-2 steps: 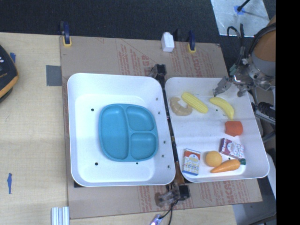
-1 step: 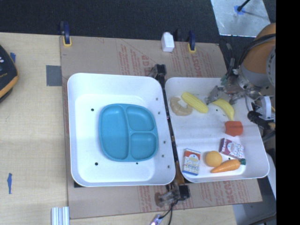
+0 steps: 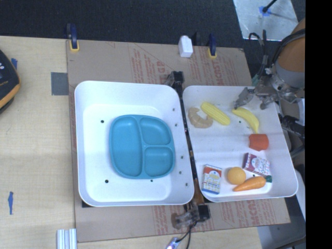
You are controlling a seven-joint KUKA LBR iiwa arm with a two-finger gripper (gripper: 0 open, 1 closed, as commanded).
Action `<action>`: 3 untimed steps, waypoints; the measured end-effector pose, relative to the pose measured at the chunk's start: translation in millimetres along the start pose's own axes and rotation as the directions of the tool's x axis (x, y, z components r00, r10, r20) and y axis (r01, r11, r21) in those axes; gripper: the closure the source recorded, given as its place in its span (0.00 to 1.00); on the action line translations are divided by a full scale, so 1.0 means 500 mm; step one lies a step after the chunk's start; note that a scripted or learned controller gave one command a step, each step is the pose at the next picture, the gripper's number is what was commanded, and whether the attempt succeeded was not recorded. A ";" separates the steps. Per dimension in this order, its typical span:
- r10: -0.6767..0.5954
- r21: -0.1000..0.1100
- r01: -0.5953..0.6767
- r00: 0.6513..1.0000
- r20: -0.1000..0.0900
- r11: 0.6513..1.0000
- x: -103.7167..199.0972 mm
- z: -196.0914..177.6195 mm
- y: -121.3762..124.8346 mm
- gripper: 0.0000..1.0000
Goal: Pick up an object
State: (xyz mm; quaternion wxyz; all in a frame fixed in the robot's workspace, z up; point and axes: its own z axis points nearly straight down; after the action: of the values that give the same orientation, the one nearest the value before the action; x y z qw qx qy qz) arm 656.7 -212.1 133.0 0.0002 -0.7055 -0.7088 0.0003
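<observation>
Two shallow white bins sit side by side on the worktop (image 3: 36,154). The left bin (image 3: 88,95) holds a blue divided plate (image 3: 141,146). The right bin (image 3: 282,188) holds the candidate objects: a corn cob (image 3: 215,113) and a pale ring-shaped piece (image 3: 199,118) at its far left, a banana (image 3: 247,118) near the far right, a red block (image 3: 258,141) below the banana, and, along the near edge, a small carton (image 3: 211,179), an orange ball (image 3: 236,175), a carrot (image 3: 250,183) and a printed packet (image 3: 257,164).

The arm enters at the far right corner of the right bin. The tool (image 3: 254,96) hangs just above the far end of the banana with its fingers spread apart and nothing between them; no object is lifted.

Risks, judged from this layout: the banana is curved and lies at a slant, so fingers closing across its tip rather than its middle could squeeze it out sideways. A descent too near the bin's far wall could catch a finger on the rim. The corn cob lies near enough that a drifting approach might nudge it instead. The near-edge items are crowded, the carrot touching the ball, so a grasp there may pinch two things or none.
</observation>
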 end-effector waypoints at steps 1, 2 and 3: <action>-0.002 0.004 0.002 1.000 0.000 1.000 0.002 0.083 -0.002 0.00; 0.000 0.000 0.000 1.000 0.000 1.000 0.000 -0.038 0.000 0.00; -0.003 0.004 0.003 1.000 0.000 1.000 0.002 0.083 -0.002 0.00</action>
State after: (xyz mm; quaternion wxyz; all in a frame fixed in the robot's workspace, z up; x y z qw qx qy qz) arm 655.9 -211.1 91.4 0.0017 -0.7043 -0.7099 0.0017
